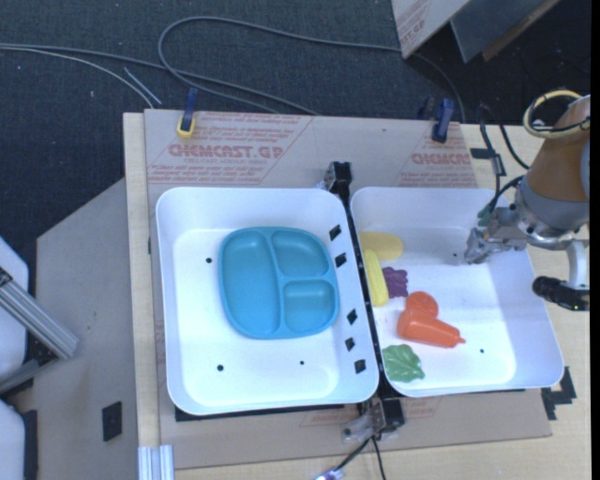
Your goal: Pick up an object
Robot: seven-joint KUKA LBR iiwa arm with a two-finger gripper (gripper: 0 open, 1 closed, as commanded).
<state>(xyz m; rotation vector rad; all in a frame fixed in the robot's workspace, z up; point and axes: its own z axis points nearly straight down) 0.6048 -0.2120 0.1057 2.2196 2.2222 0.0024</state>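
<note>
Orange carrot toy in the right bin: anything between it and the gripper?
Nothing visible. The gripper sits over bare floor near the right bin's far edge; the orange carrot toy lies nearer the camera, with open white floor between.

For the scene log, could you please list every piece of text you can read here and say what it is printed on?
"CHEMCAST GP", red, repeated at two spots on the board under the bins: readable at back left, fainter at back right.
Smaller red lines beneath each: too small to read.
Red print on the cardboard box at top: too blurred to read.
</note>
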